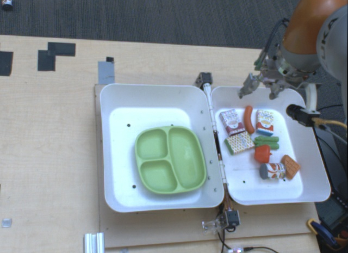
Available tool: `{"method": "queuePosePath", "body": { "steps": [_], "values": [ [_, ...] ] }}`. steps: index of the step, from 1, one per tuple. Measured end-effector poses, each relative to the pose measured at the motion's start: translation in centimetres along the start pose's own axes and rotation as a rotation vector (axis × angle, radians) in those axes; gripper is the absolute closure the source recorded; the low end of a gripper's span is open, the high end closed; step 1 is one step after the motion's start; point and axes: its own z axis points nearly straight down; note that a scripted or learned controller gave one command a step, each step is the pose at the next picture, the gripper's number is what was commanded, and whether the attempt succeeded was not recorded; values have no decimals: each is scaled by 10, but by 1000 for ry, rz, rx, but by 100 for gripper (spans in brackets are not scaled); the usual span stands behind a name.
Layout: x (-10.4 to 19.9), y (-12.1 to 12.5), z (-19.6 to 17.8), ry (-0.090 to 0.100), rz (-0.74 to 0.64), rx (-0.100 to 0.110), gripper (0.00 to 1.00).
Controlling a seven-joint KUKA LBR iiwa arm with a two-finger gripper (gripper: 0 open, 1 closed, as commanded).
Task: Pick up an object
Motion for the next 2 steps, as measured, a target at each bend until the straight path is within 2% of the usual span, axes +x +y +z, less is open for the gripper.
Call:
{"method": "queuePosePath", "body": {
  "steps": [1,2],
  "values": [
    [-19,10,114,-3,1,-9,0],
    [-17,13,102,-1,0,-15,100]
  ]
}}
